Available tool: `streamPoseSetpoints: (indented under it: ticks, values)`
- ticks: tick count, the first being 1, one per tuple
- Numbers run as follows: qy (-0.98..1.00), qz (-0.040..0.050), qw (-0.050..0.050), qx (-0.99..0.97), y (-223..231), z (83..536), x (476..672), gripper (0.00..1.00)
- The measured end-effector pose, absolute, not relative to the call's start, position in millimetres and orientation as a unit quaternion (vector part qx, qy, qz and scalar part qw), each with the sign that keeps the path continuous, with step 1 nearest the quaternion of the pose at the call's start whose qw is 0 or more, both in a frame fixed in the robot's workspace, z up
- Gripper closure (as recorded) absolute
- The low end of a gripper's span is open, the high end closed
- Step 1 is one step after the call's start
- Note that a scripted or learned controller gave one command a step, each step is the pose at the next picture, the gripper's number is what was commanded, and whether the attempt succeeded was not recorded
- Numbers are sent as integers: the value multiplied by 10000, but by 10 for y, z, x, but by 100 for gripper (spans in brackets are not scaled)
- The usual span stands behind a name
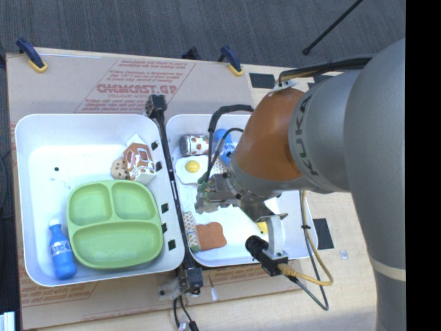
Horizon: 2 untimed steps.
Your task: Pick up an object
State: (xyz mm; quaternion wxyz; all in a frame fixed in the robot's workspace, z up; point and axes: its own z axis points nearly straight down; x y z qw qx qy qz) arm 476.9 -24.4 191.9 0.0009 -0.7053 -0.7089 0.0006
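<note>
Nothing picked yet, by the look of it. Left bin point(27, 185): blue bottle point(60, 250), green tray point(114, 224), patterned carton point(136, 161). Right bin point(180, 126): fried egg point(189, 166), brown slab point(211, 236), all lying loose. Gripper point(210, 193) low over that bin, jaws mostly buried under the wrist, can't tell spread or pinching.

Dark grey ribbed carpet point(138, 12) at 12 o'clock, brown cardboard sheet point(138, 88) over light wood bench point(344, 254), blue clamps point(31, 54) at 10 and 12, bright even overhead light
</note>
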Motion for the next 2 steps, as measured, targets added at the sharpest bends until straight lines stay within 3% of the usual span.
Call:
streamPoseSetpoints:
  ticks: [1,2]
  values:
    - [-7093,6,8,-7049,-241,1919,4770,0]
    - [-7091,17,16,-7051,-941,1413,4757,0]
